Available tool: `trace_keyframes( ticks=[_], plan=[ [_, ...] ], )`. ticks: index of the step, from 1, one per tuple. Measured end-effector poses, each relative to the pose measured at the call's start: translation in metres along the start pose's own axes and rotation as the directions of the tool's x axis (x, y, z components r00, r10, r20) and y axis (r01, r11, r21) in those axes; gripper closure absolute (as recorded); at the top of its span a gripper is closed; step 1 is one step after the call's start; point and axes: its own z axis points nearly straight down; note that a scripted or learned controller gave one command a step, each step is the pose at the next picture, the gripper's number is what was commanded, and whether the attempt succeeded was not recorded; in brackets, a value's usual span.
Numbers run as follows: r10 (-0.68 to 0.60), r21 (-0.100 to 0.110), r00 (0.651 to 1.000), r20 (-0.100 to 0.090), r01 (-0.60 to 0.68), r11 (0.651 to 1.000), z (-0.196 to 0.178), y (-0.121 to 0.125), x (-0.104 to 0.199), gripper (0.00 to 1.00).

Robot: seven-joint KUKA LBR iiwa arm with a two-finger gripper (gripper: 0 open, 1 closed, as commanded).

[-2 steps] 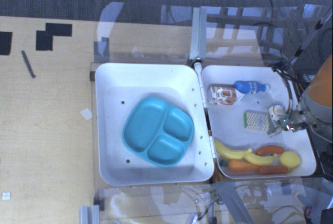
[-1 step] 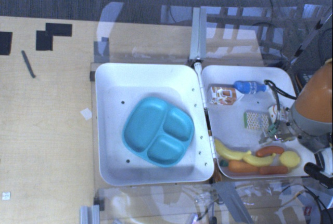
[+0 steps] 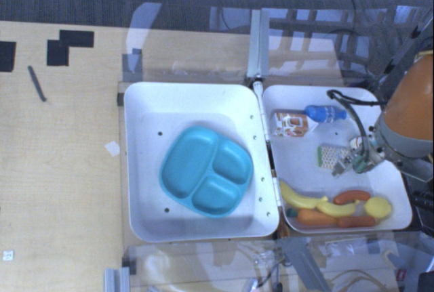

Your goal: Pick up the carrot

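Note:
The carrot is a long orange piece lying flat along the front wall of the right bin, just below a yellow banana. My gripper hangs over the middle of that bin, up and to the right of the carrot and well apart from it. It is right beside a small green and white packet. The grey arm with its orange band comes in from the right.
The right bin also holds a red sausage-like piece, a yellow lemon, a blue bottle and an orange snack packet. A blue divided plate lies in the left bin. A black cable loops near the wrist.

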Motion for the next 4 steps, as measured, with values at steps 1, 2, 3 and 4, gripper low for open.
trace_keyframes(
  ticks=[1,2,3,4],
  plan=[
    [0.029,0.002,1.0,-0.001,-0.029,1.0,0.023,-0.022,-0.038,1.0],
    [0.133,0.001,0.991,0.001,-0.133,0.991,-0.024,0.011,0.02,1.0],
    [0.241,-0.001,0.971,0.002,-0.241,0.971,-0.159,-0.003,-0.016,1.0],
    [0.11,0.003,0.994,-0.002,-0.11,0.994,0.01,-0.007,-0.01,1.0]
  ],
)
